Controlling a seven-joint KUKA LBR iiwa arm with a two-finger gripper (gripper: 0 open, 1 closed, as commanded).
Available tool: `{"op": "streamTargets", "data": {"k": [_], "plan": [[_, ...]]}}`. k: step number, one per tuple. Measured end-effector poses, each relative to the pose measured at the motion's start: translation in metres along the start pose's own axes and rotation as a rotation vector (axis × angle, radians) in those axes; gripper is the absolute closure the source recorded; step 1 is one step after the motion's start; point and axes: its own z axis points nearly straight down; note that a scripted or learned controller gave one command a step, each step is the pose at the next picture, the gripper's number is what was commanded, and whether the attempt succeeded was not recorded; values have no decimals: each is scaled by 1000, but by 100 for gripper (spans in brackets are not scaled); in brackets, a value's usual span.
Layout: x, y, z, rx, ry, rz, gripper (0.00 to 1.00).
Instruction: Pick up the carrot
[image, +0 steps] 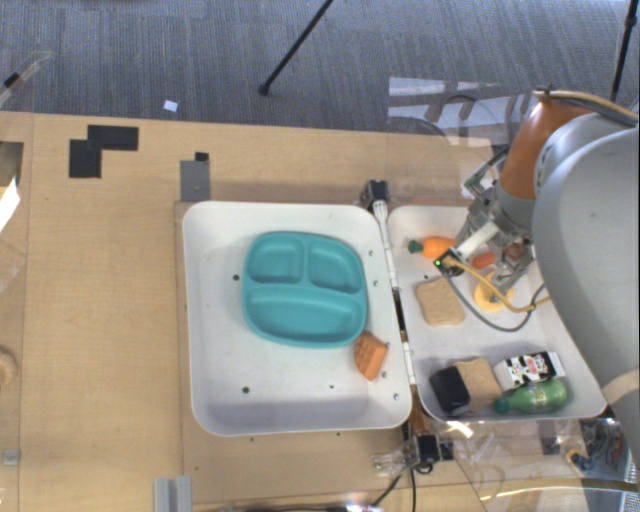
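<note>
- Plainly, the carrot (437, 246) lies in the right bin (500, 340) toward its 11 o'clock corner. It is a short, smooth orange cone with its green tuft pointing to 9 o'clock.
- The gripper (500, 255) hangs low over that bin, just at the carrot's 3 o'clock side. Whether it is released or clenched cannot be told, nor whether it touches the carrot.
- The arm (590, 200), grey and rounded with an orange band (525, 150), comes in from 3 o'clock and bends steeply down to the wrist.
- A bread slice (441, 301), flat, tan and rough-faced, sits near the carrot's 6 o'clock.
- Along the bin's 6 o'clock edge lie a rounded black block (450, 390), a tan square (482, 377), a black-and-white carton (530, 369) and a glossy green bottle (530, 398) on its side.
- The left bin (215, 300), shallow and white with rounded corners, holds a teal plastic plate (300, 290) with three compartments. A ridged orange wedge (370, 355) touches the plate's 5 o'clock rim.
- The worktop (100, 350) is pale wood.
</note>
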Motion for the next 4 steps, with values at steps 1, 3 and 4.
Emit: {"op": "streamTargets", "data": {"k": [1, 3, 4], "plan": [[-21, -41, 5, -25, 44, 384, 0], [-5, -35, 5, -25, 42, 381, 0], [10, -13, 0, -12, -7, 113, 0]]}}
